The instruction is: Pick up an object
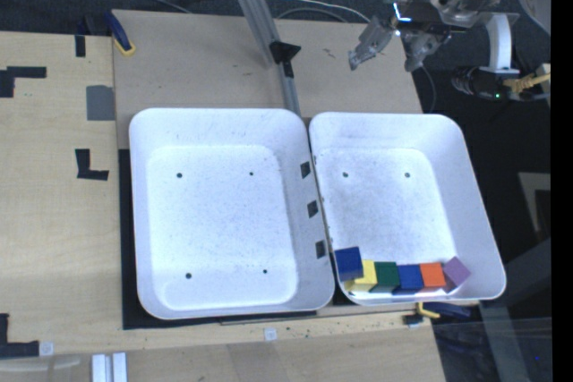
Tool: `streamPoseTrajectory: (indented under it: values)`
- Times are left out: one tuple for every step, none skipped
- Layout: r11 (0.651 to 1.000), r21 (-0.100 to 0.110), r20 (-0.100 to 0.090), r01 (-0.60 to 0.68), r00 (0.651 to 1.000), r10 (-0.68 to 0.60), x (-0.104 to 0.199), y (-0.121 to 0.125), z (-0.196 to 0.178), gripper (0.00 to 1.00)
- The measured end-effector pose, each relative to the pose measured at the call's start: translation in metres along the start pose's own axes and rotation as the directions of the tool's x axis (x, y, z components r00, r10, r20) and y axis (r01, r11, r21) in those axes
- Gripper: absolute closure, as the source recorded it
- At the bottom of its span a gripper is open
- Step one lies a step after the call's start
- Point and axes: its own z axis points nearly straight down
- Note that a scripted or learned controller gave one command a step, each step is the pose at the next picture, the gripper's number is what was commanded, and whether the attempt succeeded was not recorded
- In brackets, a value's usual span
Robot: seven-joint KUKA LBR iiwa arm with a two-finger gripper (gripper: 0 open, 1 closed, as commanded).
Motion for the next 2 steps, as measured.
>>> streamPoseTrajectory:
  values:
    - [1.000,0.008,0.002,-0.003,1.000,0.003,0.0080,0.0170,0.0030,0.00]
    - [1.000,0.009,0.002,-0.004,1.000,0.004,0.0019,0.0212,-0.0012,0.00]
